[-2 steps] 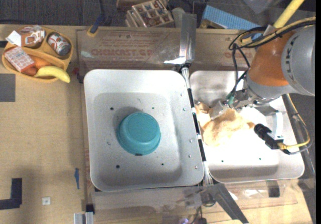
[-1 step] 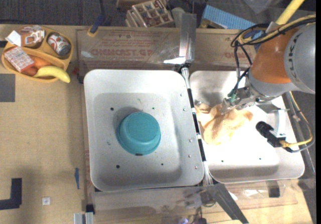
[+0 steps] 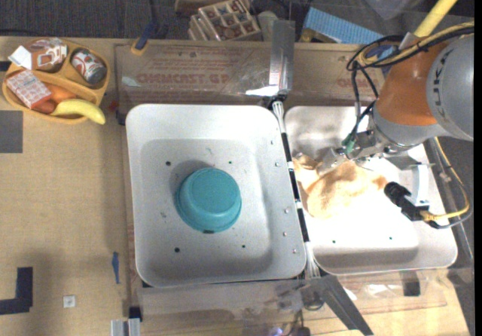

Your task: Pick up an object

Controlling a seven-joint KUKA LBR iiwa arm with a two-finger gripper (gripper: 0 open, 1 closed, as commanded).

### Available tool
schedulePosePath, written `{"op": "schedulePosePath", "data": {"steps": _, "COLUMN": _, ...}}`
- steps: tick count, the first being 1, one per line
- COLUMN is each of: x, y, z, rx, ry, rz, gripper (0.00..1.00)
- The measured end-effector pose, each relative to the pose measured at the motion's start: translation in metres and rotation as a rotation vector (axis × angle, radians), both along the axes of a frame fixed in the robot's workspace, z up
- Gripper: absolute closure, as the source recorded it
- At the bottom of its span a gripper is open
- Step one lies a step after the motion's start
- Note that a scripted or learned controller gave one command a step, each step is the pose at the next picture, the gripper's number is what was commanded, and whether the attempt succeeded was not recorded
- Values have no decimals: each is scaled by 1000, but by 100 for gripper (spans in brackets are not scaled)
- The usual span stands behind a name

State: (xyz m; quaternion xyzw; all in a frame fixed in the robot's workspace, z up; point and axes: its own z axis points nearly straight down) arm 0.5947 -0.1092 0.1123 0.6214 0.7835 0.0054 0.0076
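I see the teal bowl (image 3: pixel 208 199) upside down mid left bin (image 3: pixel 151 138); a tan cloth (image 3: pixel 339 186) lies right of it, under the gripper (image 3: pixel 350 148); grip state unclear.

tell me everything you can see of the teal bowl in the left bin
The teal bowl is round, matte, plastic-looking, and appears to sit upside down, its flat base up and its wider rim on the floor of the left bin. It lies about mid-bin, slightly toward the near side, clear of the walls, with nothing else touching it.
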Motion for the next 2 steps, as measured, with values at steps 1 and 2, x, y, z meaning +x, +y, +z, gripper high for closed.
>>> {"op": "schedulePosePath", "data": {"steps": 1, "x": 22, "y": 1, "z": -22, "rx": -1, "ry": 9, "rz": 46, "gripper": 0}}
{"op": "schedulePosePath", "data": {"steps": 2, "x": 24, "y": 1, "z": -10, "rx": 0, "ry": 1, "rz": 45, "gripper": 100}}
